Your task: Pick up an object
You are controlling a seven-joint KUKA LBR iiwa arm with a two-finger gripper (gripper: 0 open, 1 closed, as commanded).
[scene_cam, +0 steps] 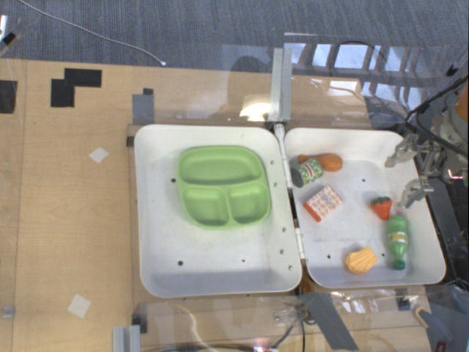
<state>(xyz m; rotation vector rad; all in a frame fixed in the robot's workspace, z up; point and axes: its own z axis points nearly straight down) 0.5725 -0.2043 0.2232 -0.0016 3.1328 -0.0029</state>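
Observation:
The right bin (432,266) holds several small items. Among them are a green bottle (397,240), a red strawberry-like piece (381,208), a red-and-white box (323,202), a yellow-orange piece (361,259), a green-labelled can (308,171) and an orange piece (330,162). My gripper (407,174) hangs over the bin's right side, just up and right of the strawberry piece. It is open, with nothing between its fingers (415,192).
The left bin (157,270) carries a green divided plate (222,185). A ridge (289,196) separates the two bins. Cables and the arm's wrist crowd the right edge (447,134). A metal frame (352,57) stands behind the right bin.

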